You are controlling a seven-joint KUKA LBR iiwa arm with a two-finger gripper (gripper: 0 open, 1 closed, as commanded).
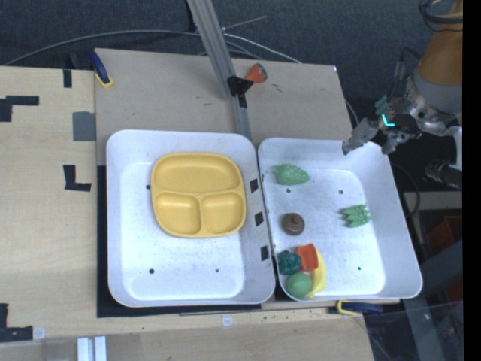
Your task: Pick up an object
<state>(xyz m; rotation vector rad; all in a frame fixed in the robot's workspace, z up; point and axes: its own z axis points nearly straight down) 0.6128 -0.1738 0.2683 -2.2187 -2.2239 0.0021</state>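
No object had been picked; the gripper (370, 135) was positioned above the right bin's (398, 224) far corner, its opening indeterminable.

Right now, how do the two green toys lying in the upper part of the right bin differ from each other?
The green toy near the bin's top left is the larger and a paler, minty green; the green toy by the right side is smaller and a brighter green. The first is a rounded, bumpy oval lying close to the divider; the second is more jagged in outline and sits lower and farther right. Both rest loose on the floor of the right bin, apart from other items.
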